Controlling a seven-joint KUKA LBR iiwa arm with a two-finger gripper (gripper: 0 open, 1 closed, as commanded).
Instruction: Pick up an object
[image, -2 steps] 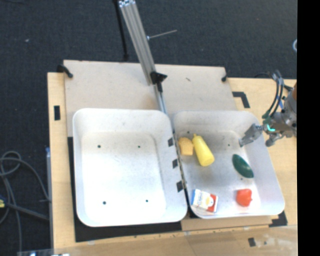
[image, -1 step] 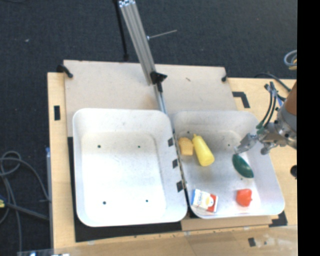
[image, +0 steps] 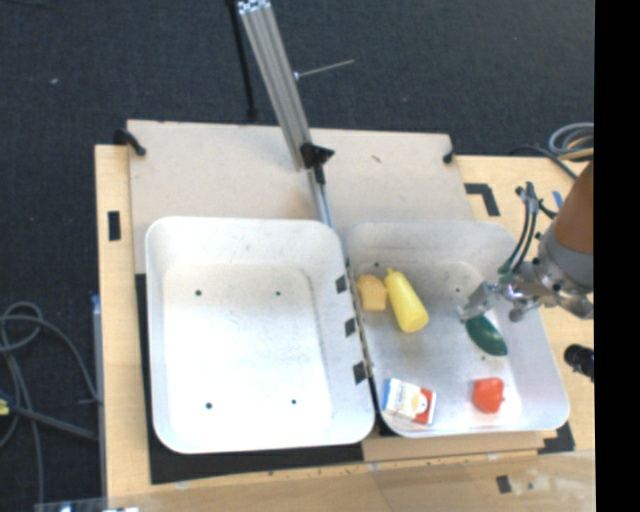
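Camera view, starting at the near edge of the bench: a small white and red carton with blue print (image: 409, 402) is lying in the near left corner of the right-hand shallow white plastic bin (image: 548, 395), close against the bin's front wall. Just to its right, apart from it, a small rounded orange-red object (image: 488, 395) is sitting near the front of the same bin. Beside this bin, the left-hand shallow white plastic bin (image: 170, 420) is showing its bare floor with four small dark dots on it.

Farther back in the right bin, a dark green oval object (image: 488, 335) is lying tilted on the floor, directly under the two-finger gripper (image: 497, 302). The gripper is hanging just above the green object's upper end, and it is too small and blurred to tell whether anything is being held. Behind it the grey arm with its orange band (image: 572, 228) is reaching in from the right, with green cables running along the wrist.

Left of the gripper and well apart from it, a yellow plastic bottle (image: 406, 301) is lying on its side, touching a small pale yellow block (image: 372, 292) beside the bin's left wall. Beyond both bins, a slanted grey metal rail (image: 281, 90) is rising from the beige board (image: 220, 180).
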